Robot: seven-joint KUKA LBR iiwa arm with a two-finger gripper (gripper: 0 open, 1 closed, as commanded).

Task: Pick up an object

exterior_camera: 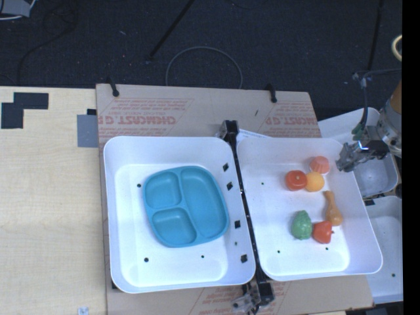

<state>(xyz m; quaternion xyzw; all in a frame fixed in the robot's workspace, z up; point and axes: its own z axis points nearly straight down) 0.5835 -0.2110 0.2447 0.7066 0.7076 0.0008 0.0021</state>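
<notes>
At the right bin's (pixel 367 254) upper right rim, the pincer (pixel 354 153) is seen; how far it is parted cannot be told. Small toy foods (pixel 308 202) are scattered inside that bin, a blue tray (pixel 186 205) in the left one.

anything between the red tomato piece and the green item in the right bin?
No. In the camera view only bare white bin floor separates the red tomato piece from the green item.

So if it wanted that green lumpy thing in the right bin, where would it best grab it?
Probably from straight above, across the middle of the green object. It is a rounded lump lying low on the floor of the right bin. The fingers would best close from its top and bottom edges in the picture, since the red object crowds its right side. The gripper sits at the bin's right rim.
</notes>
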